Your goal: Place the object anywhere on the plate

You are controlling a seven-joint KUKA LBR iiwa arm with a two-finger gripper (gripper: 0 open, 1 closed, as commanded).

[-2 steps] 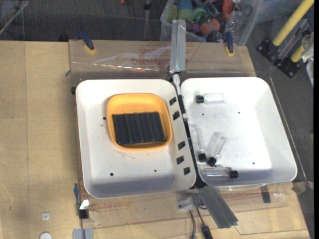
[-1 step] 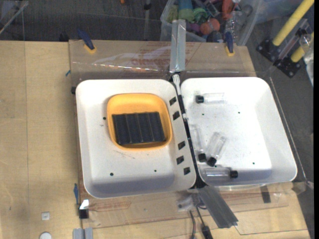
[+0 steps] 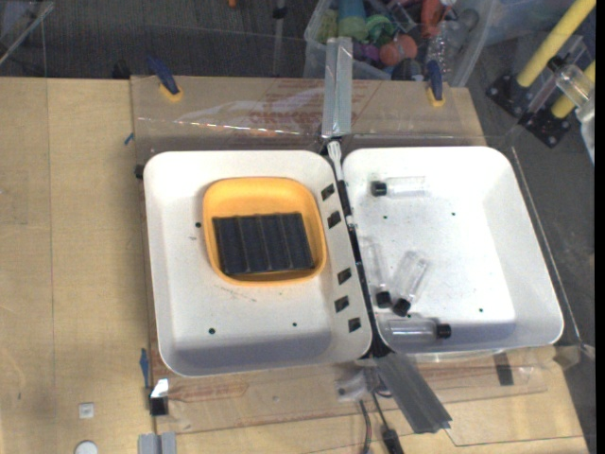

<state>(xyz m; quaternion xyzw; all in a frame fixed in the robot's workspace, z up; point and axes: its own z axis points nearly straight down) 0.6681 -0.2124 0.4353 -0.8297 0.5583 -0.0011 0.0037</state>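
A: Plate [image 3: 262, 195], orange, sits in the left bin [image 3: 170, 282]; a dark ribbed object [image 3: 262, 242] lies flat on it, inside the rim.

B: Gripper state?

A: Cannot tell. Clear vials [image 3: 408, 274] lie in the right bin [image 3: 492, 253], well apart from the plate.

B: Step?

A: Judged as placement done. If another vial is meant, next move calls for a fresh grasp there.

My one camera sits fixed above the table [image 3: 66, 253], looking down at a slant and set well back. It takes in both bins side by side, the left bin [image 3: 170, 253] and the right bin [image 3: 492, 244], with floor clutter along the top edge beyond them.
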